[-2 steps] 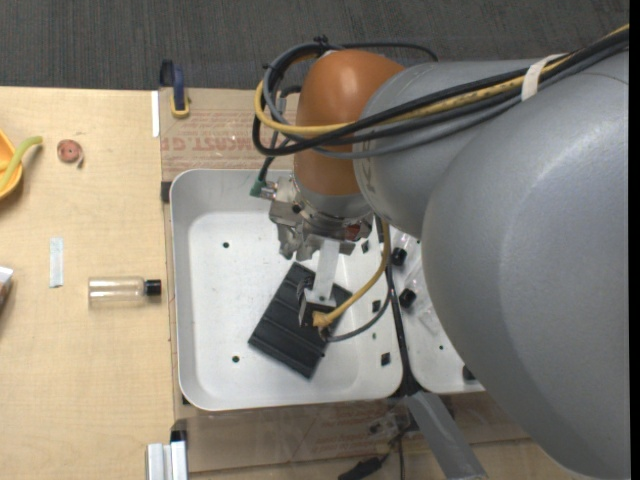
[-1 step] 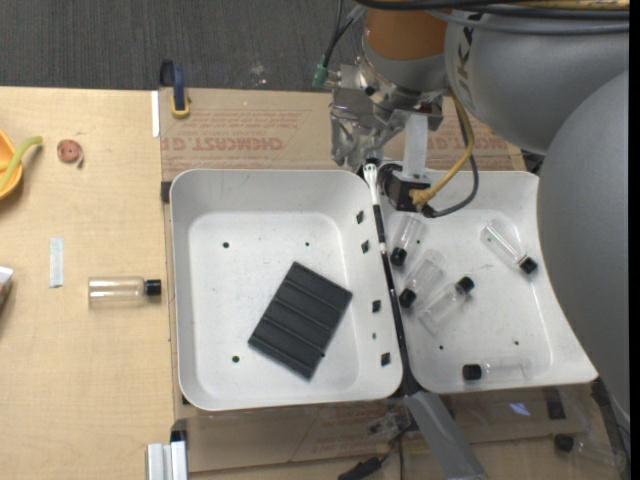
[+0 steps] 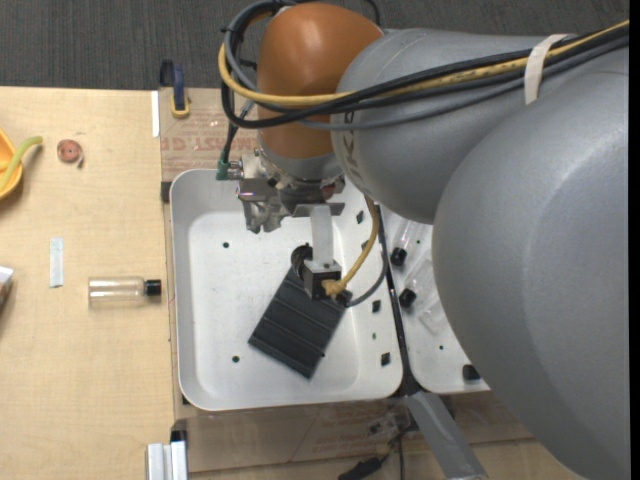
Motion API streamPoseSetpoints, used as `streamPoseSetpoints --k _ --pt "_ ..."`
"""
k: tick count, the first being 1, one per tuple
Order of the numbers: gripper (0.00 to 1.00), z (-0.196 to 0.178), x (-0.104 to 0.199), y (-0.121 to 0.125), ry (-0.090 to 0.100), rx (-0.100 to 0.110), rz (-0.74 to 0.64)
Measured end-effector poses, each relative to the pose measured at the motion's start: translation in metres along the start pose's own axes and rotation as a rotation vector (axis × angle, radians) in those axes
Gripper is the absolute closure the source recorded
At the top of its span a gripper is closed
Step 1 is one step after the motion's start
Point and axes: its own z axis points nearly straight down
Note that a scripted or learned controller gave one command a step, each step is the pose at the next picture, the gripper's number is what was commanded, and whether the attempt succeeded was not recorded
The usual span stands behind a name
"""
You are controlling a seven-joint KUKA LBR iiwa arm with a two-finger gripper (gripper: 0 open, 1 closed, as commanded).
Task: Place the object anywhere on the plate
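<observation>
My gripper (image 3: 263,214) hangs low over the back part of the left white bin (image 3: 200,368), close to its far wall. The orange wrist band and the grey arm cover much of the view above and to the right of it. The arm hides the bin floor directly under the gripper. Small dark dots mark the bin's floor.
The right bin (image 3: 440,360) is mostly covered by the arm. On the wooden bench to the left lie a clear bottle with a black cap (image 3: 122,288), a small reddish disc (image 3: 68,151), a pale strip (image 3: 56,263) and an orange dish edge (image 3: 8,168).
</observation>
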Motion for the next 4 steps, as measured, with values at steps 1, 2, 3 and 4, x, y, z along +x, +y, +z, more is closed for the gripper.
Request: streamPoseSetpoints --k 1,2,3,4 --pt "1.00 0.053 -0.005 -0.103 0.000 0.002 -0.054" --pt "1.00 -0.081 -0.104 -0.030 0.000 -0.002 -0.042" --pt "1.00 0.012 -0.036 -0.104 0.000 0.001 0.100" --pt "1.00 0.063 -0.077 0.002 0.000 -0.001 0.049"
